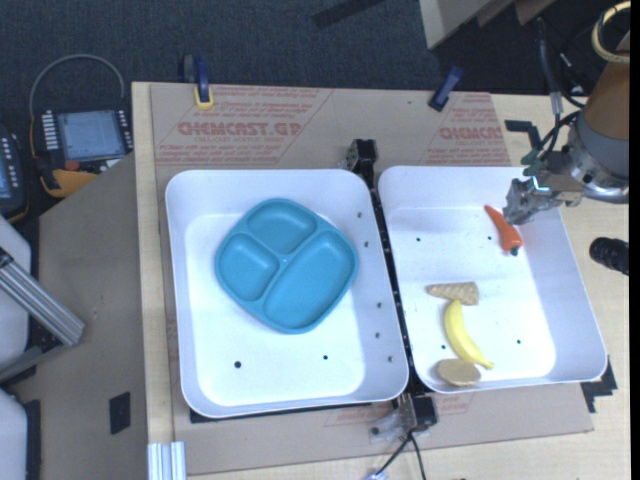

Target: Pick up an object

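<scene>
Dark carpet surrounds the bench (150,268), and on it we count two white bins side by side. We see one blue plate (287,264) with three compartments near the middle of the left bin (200,368). In the right bin (560,338) we count four things: one carrot (503,227) near the far edge, one cone (453,291) near the middle, one banana (463,335) just nearer than the cone, and one tan round piece (459,372) at the near edge, touching the banana's end. We cannot make out what that piece is. Our arm (605,128) is cut off by the right edge of the view. The pincer (528,202) sits over the bin's far right corner, just beside the carrot's upper end; we cannot tell how far apart its tips stand, nor whether it grips anything.
</scene>
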`<state>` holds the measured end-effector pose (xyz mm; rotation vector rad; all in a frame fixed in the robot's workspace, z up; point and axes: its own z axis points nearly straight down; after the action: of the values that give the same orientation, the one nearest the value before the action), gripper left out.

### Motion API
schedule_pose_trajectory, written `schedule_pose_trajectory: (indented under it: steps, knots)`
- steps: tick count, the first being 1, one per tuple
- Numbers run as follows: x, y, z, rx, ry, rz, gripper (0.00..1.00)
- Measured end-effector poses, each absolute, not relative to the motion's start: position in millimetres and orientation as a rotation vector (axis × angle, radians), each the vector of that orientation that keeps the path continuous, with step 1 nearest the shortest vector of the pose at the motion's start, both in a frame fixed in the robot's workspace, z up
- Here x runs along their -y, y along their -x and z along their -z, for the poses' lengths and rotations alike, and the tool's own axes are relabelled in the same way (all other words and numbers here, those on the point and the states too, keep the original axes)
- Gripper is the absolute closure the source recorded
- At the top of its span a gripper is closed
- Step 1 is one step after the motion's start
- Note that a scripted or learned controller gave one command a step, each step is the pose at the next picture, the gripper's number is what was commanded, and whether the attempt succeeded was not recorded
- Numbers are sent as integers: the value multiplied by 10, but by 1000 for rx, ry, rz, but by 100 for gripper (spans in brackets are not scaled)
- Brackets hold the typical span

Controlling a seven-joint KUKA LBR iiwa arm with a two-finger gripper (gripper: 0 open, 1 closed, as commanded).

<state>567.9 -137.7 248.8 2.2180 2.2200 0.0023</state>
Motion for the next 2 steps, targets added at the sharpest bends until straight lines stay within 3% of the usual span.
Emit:
schedule_pose_trajectory:
  steps: [2]
  knots:
    - [303,-5463,-2566,-2228,-2219,2,100]
